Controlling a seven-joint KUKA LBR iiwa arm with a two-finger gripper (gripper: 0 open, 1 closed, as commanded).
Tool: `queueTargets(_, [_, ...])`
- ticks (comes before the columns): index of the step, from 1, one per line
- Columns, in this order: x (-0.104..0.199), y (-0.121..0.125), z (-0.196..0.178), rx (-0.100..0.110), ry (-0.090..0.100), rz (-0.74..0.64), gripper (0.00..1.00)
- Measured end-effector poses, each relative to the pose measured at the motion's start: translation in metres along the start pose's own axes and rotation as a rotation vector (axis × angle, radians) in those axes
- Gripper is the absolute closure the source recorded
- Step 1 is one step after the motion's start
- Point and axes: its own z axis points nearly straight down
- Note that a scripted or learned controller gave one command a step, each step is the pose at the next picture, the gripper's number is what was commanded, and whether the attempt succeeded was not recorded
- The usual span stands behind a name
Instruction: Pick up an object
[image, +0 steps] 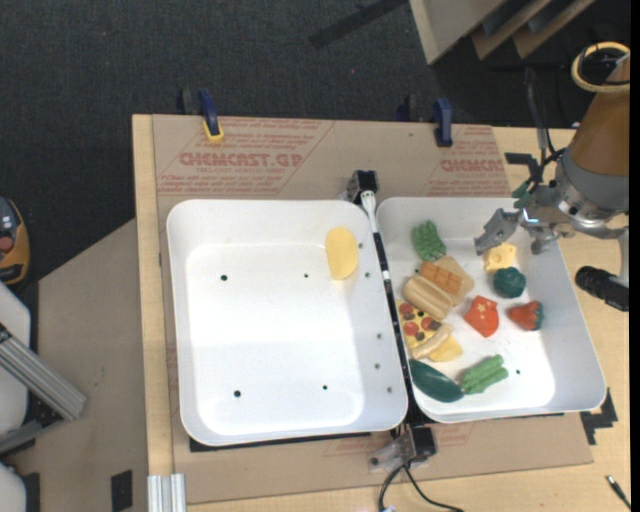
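Small yellow block (499, 257) lies in the right bin (575, 345), far right part, just beside the teal ball (509, 282). The tool (517, 233) hovers over that block; whether its grip is wide or narrow cannot be told, and nothing is seen held. Nearby: green piece (429, 240), hot dog (428, 296), red pieces (482, 316). Left bin (200, 320) holds a yellow lemon (342, 252) at its far right.

A brown bench (300, 150) with red print carries two white bins side by side, touching along their inner rims. The left bin (190, 330) and the right bin (575, 370) lie flat on it. Two blue clamps (209, 112) grip the bench's far edge, one left, one right.
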Motion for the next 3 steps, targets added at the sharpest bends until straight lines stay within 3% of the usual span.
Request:
queueTargets(1, [0.009,-0.019,0.111,-0.003,0.005,0.003,0.0])
queueTargets(2, [0.07,-0.101,0.108,-0.004,-0.003,0.002,0.0])
queueTargets(3, [0.068,-0.098,0.099,-0.007,-0.002,0.003,1.0])
